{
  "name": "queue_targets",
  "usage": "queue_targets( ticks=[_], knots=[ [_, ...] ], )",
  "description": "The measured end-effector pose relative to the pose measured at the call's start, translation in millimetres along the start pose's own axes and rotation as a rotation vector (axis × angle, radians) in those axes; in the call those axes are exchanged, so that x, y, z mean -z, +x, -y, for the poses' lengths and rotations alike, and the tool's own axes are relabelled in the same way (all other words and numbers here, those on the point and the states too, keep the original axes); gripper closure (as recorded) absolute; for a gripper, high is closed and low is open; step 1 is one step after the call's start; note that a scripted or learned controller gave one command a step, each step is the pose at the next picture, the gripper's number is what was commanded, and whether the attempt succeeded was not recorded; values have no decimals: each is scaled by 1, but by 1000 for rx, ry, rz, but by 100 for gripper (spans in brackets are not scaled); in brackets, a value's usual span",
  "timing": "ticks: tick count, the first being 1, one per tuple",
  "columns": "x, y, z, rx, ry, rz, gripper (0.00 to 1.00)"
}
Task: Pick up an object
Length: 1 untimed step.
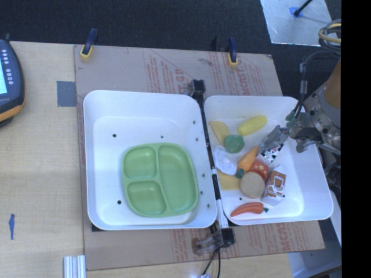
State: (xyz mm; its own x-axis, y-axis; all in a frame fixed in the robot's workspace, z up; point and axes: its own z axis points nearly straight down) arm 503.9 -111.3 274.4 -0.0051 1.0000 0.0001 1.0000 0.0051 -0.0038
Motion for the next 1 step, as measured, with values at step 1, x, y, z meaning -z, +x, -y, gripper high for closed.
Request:
queue_targets(
  ticks=[1],
  knots=[
    [-101, 17, -38, 3, -1, 0, 0]
  ],
)
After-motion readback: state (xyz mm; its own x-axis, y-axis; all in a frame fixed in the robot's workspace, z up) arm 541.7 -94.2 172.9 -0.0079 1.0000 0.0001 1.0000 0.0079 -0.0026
